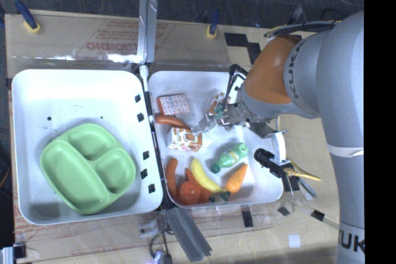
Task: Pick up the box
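Observation:
A small orange-and-white box lies flat at the back left of the right bin. A second, similar printed box rests a little nearer the front, close to the bin's middle. My gripper hangs low over the middle of the right bin, to the right of both boxes and just above and right of the second one. I see nothing held in it. The grey arm with its orange band reaches in from the right.
A brown sausage lies between the two boxes. At the bin's front sit a green bottle, a carrot, a banana, a tomato and a red sausage. A green divided plate occupies the left bin.

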Robot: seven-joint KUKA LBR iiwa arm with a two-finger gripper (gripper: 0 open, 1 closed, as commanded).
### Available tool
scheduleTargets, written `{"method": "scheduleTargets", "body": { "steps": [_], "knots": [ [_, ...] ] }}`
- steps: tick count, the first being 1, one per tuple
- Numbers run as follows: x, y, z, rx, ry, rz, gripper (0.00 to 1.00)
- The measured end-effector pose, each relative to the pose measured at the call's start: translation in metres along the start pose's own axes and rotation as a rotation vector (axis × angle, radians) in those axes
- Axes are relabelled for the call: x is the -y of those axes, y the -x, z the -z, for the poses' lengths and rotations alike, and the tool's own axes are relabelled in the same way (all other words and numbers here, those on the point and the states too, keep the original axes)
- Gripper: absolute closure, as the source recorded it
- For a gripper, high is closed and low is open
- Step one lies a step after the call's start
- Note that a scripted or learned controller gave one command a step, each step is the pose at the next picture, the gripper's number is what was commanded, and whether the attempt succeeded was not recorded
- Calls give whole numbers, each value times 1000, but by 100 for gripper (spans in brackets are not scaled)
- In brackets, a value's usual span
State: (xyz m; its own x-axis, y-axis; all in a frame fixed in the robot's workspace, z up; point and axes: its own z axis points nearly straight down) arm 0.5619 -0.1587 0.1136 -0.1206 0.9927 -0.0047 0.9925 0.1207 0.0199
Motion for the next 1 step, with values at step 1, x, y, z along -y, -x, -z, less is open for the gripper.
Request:
{"method": "scheduleTargets", "body": {
  "steps": [1],
  "knots": [
    [-41, -51, -22, -3, -22, -118, 0]
  ]
}}
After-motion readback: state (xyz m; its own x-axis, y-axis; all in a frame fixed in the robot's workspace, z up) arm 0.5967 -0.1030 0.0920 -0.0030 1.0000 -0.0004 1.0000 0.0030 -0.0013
